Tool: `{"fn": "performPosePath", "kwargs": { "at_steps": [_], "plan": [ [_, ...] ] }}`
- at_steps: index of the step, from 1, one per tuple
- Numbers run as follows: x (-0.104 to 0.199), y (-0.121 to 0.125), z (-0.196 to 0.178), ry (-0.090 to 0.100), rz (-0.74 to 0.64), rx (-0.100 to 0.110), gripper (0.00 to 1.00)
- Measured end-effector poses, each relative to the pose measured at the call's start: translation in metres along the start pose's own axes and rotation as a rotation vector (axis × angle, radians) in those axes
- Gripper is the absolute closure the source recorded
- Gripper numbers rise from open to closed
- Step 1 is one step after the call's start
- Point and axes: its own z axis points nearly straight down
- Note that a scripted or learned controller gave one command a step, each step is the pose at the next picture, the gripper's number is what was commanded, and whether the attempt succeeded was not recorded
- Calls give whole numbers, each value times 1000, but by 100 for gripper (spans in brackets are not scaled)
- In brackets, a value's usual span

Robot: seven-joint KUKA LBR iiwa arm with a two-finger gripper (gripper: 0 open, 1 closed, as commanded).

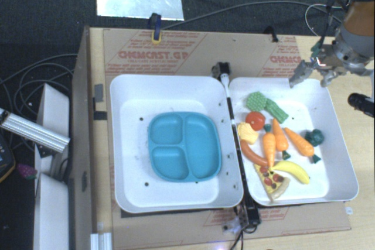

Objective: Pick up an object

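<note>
The right bin (337,126) holds a pile of toy food: a green leafy piece (256,100), a green block (277,110), a red tomato (255,120), carrots (280,134), a banana (292,171), a pizza slice (274,182) and a dark green piece (315,137). My gripper (312,76) hangs above the bin's far right corner, clear of the food. Its two fingers are spread apart with nothing between them.
The left bin (132,96) holds a blue divided plate (183,146). A metal clamp (223,71) sits where the bins meet at the far side. Cables run across the cardboard behind the bins. A silver bar (34,130) lies off the bench at left.
</note>
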Motion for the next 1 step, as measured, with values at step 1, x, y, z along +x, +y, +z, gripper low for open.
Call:
{"fn": "performPosePath", "kwargs": {
  "at_steps": [1],
  "plan": [
    [-27, -58, 100, 0, 2, 5, 0]
  ]
}}
